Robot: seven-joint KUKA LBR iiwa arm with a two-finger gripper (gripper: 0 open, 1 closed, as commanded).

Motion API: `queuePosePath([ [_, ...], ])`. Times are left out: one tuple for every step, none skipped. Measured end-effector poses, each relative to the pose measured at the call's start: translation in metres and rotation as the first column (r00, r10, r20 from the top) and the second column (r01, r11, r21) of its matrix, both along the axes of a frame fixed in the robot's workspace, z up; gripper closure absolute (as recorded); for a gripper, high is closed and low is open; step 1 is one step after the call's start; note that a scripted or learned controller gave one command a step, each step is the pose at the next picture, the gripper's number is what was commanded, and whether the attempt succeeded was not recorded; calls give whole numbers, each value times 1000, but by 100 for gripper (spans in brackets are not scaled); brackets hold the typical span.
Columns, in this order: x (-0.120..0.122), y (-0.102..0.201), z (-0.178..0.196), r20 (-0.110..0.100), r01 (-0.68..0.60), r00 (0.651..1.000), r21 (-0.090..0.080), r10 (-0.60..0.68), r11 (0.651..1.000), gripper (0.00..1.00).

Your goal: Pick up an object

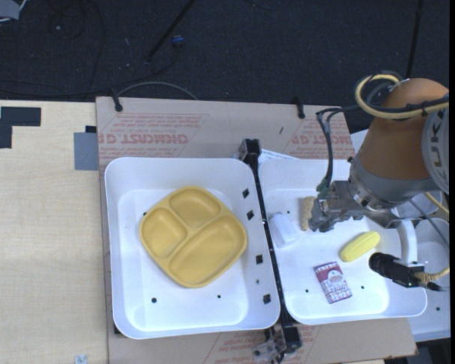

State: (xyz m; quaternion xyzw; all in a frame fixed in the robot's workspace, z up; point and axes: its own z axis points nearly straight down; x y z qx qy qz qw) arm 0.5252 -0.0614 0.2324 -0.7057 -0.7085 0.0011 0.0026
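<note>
We work over two white bins. The left bin (pixel 129 294) holds a yellow divided plate (pixel 193 236). The arm (pixel 402 142) reaches over the right bin (pixel 299 294) and places the gripper (pixel 322 218) low at that bin's left part; we cannot tell whether it is open or closed. The right bin also holds a yellow corn cob (pixel 360 246), a red-and-white packet (pixel 333 281) and a white item (pixel 282 228). A small tan object (pixel 308 212) lies just beside the gripper, and we judge it the likely target. We centre over it, descend vertically, and close only once it is straddled.
</note>
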Motion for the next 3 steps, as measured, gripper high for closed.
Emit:
queuePosePath([
  [26,44,-6,3,0,1000,-2,0,1000,100],
  [42,100,2,4,-1,1000,-2,1,1000,100],
  [55,144,7,3,-1,1000,-1,1,1000,100],
])
